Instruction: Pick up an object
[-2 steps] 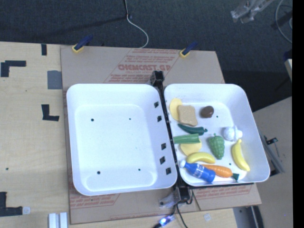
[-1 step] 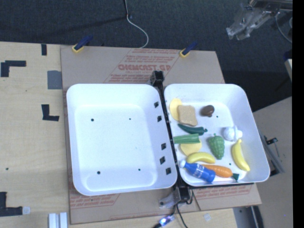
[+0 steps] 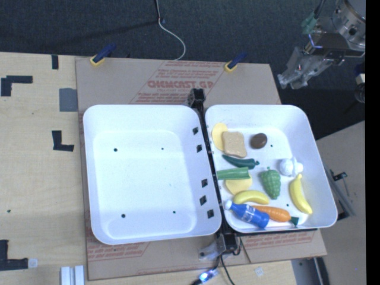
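Gripper (image 3: 295, 76): upper right of frame, outside and above the bins, over dark floor beyond the bench corner. Nothing between its tips; opening not readable at this angle, so cannot tell. Hangs from the arm (image 3: 347, 13) entering at the top right corner.

Step in hand, judged: approach, no object yet chosen or touched. Advisable to descend vertically over an item with free space on both sides. Brown round piece (image 3: 258, 140), upper middle of the right bin, stands apart from its neighbours and looks the easiest target. White ball (image 3: 287, 167) likely to roll. Crowded lower corner best avoided.

Right bin (image 3: 312, 136), centre right of frame, holding all the candidates: tan bread slice (image 3: 234, 143) overlapping a yellow disc (image 3: 219, 133); dark green pepper (image 3: 240, 160); green cucumber (image 3: 233, 173); green strawberry-shaped piece (image 3: 271, 183); yellow banana (image 3: 300, 195) along the right wall; second banana (image 3: 251, 196); blue bottle (image 3: 248, 215) touching an orange carrot (image 3: 275, 214) at the lower edge.

Left bin (image 3: 101, 123), centre left: bare white floor with a few dark dots.
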Robot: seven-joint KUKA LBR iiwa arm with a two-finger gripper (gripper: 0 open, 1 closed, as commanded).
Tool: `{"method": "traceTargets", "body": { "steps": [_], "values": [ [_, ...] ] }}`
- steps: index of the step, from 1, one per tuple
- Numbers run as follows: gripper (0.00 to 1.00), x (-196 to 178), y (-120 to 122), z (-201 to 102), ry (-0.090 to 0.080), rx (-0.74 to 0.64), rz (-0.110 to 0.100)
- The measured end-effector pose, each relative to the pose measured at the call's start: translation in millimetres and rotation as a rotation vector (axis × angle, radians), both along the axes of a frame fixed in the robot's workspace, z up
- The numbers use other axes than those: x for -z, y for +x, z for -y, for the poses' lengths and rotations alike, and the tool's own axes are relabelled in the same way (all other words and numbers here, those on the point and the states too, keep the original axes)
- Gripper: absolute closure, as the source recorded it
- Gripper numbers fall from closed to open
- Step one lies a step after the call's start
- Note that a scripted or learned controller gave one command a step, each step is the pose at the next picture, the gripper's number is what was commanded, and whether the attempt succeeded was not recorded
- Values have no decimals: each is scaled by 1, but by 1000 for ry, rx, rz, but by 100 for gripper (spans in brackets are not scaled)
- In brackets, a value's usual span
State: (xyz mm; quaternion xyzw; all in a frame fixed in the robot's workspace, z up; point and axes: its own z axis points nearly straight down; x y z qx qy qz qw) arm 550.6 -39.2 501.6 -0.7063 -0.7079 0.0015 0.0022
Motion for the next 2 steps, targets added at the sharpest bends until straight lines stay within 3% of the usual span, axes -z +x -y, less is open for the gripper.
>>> {"method": "traceTargets", "body": {
  "steps": [1, 2],
  "values": [
    [100, -35, 5, -4, -2, 1, 8],
    [100, 178, -49, -55, -1, -1, -16]
  ]
}}
